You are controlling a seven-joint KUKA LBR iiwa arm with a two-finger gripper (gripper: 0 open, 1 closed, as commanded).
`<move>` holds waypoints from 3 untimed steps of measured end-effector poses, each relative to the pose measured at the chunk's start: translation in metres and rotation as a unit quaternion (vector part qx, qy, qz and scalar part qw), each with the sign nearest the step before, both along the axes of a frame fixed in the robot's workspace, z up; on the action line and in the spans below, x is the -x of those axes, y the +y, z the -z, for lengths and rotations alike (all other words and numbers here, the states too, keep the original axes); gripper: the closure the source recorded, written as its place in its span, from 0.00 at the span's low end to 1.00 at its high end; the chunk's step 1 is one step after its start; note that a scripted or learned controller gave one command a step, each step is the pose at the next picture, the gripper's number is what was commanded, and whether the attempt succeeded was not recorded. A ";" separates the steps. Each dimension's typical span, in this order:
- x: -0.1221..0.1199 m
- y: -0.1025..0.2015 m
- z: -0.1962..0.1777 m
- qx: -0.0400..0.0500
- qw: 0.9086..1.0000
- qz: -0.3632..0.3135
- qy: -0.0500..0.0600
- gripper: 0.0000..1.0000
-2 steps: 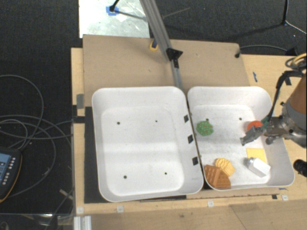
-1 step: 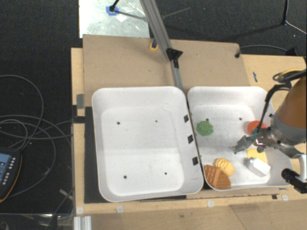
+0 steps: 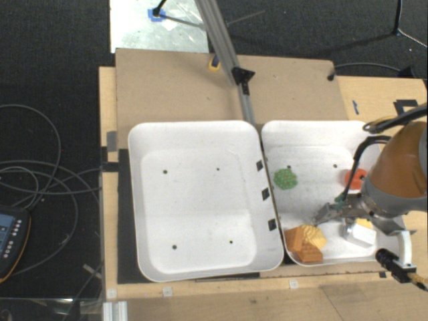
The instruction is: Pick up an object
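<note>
Yellow and orange lump [image 3: 305,243]: it lies in the right bin [image 3: 314,139], at the near left corner, close to the rim.
Gripper [image 3: 332,212]: it hangs low over the right bin, just right of the lump and a bit farther back. Its thin dark fingers point left. I cannot tell if they are open or closed, and nothing shows between them.
Green ball [image 3: 286,178]: it sits near the left wall of the right bin, farther back than the lump and apart from it.
Orange-red thing [image 3: 355,177]: it is in the right bin, partly hidden by the arm [image 3: 401,172].
Pale thing [image 3: 360,231]: it lies under the wrist, too hidden to name.
Writing: none can be read.
Room: the back part of the right bin is bare white floor.
Left bin [image 3: 200,136]: its floor shows a few small dark dots.
Edges: the two bins touch side by side, with dark clips [image 3: 265,194] along the shared rim.
</note>
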State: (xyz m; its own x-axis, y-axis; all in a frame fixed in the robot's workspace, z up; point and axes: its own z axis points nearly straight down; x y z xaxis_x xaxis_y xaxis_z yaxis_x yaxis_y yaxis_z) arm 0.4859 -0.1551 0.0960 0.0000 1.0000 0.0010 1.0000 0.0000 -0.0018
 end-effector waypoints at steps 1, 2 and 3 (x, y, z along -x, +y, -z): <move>-0.002 -0.001 -0.013 0.001 1.000 0.000 -0.002 1.00; 0.004 0.000 -0.073 0.002 1.000 -0.002 -0.004 1.00; 0.001 0.000 -0.126 0.002 1.000 -0.003 -0.005 1.00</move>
